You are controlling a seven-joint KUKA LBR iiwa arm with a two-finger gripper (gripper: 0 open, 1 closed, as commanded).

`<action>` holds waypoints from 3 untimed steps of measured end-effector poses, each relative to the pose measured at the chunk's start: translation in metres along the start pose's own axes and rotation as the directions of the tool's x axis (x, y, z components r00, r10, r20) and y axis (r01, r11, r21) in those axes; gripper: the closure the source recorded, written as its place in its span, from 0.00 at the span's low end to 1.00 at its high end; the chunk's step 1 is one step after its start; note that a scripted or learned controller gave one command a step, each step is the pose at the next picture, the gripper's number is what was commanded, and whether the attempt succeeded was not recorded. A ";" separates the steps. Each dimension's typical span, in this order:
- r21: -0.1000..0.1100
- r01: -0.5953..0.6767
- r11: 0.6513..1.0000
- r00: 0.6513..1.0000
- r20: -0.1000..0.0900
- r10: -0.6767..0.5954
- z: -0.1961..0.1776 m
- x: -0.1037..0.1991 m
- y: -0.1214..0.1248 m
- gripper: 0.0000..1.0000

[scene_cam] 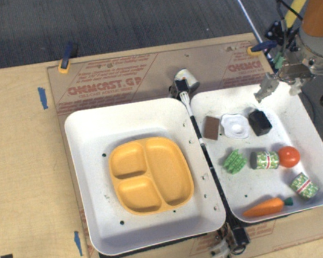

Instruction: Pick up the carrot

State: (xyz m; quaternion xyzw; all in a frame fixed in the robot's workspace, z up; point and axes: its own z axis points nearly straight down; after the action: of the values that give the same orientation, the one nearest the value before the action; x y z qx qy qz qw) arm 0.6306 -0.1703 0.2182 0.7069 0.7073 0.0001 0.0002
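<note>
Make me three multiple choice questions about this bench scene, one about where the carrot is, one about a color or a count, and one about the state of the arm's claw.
1. Where does the carrot lie?
A. On the yellow plate
B. By the near rim of the right bin
C. On the cardboard outside the bins

2. How many compartments has the plate?
A. Two
B. Three
C. Five

3. Where is the claw relative to the carrot?
A. Closed on it
B. Touching its tip
C. Apart from it, at the bin's far corner

Answers:
1. B: the carrot rests along the near edge of the right bin, beside a green and white block.
2. B: ridges divide the plate into two small sections and a larger one.
3. C: the claw hovers by the far right corner, with the tomato and other items between.
</note>
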 end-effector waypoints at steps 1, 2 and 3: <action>0.002 0.027 1.000 1.000 -0.001 -0.027 0.112 0.057 -0.065 0.00; -0.002 0.026 1.000 1.000 0.000 -0.026 0.101 0.057 -0.064 1.00; 0.004 -0.145 0.989 0.989 -0.002 0.145 0.034 0.114 -0.152 1.00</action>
State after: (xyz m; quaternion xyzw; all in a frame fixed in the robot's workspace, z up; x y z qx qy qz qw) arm 0.4790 -0.0567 0.1844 0.7565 0.6540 -0.0006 -0.0019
